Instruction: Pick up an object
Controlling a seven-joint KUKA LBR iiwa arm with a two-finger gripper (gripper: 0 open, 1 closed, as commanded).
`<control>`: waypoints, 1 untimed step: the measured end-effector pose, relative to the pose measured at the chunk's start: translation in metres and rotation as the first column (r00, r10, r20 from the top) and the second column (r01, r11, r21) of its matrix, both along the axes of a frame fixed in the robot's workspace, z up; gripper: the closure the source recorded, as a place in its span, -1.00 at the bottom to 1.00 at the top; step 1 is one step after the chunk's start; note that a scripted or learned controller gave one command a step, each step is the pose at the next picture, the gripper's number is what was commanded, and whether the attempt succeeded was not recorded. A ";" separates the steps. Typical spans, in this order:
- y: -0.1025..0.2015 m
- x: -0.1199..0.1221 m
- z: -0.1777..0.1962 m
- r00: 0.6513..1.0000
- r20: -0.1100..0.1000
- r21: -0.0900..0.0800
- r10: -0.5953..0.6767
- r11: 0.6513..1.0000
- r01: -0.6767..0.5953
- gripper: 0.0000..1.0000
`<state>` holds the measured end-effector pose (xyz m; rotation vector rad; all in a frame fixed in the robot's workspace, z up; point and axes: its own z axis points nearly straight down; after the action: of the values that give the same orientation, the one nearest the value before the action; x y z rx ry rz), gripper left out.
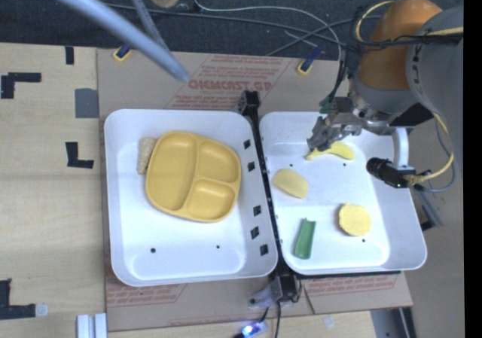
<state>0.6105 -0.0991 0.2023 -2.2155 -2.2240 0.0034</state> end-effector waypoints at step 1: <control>0.053 0.007 -0.002 1.000 0.002 0.000 0.002 1.000 -0.002 1.00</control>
<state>0.6173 -0.0460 0.1999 -2.2140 -2.2266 0.0011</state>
